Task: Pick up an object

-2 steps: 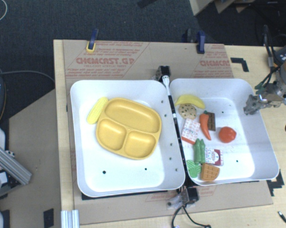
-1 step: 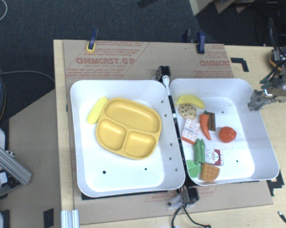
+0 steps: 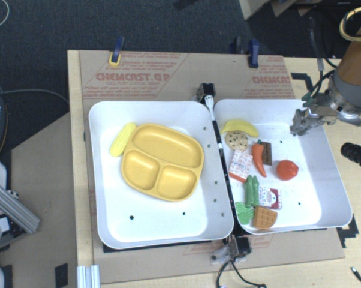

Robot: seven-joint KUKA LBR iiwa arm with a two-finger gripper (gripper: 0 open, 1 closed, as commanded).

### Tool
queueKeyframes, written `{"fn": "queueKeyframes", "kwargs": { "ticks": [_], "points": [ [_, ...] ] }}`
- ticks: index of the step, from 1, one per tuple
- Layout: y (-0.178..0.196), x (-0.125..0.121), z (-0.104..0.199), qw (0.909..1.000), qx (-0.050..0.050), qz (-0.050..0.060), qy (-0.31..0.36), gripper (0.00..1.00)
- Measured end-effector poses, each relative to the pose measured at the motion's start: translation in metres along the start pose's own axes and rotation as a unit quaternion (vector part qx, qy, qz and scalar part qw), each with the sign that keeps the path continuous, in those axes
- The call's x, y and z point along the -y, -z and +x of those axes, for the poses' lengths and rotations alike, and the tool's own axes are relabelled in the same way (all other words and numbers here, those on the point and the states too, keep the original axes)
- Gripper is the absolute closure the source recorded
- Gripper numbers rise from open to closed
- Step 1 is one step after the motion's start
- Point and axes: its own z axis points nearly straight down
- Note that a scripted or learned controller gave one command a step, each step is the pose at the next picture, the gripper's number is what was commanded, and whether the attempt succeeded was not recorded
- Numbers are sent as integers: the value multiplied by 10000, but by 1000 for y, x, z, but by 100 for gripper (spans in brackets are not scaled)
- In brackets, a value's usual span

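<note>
**Arm over the right bin**

The arm (image 3: 348, 71) reaches in from the right. Its jaws (image 3: 301, 125) hang over the far right part of the right bin (image 3: 324, 179). I cannot tell if they are open. A tomato (image 3: 287, 170) lies nearby.

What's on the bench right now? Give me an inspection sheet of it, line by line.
Surface: two white bins, left bin and right bin, on a brown board.
Job's things: banana, cookie, carrot, tomato, waffle in the right bin.
Clutter: yellow divided tray and corn cob in the left bin.
Grippers: hand over the right bin's far corner, holding nothing.
Cables: black cable at the front edge.
Surroundings: dark carpet.
</note>
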Motion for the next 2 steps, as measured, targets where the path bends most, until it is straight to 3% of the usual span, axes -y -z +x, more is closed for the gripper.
{"fn": "queueKeyframes", "kwargs": {
  "ticks": [2],
  "points": [
    [-8, -38, 104, 10000, 1, -13, 1, 100]
  ]
}}
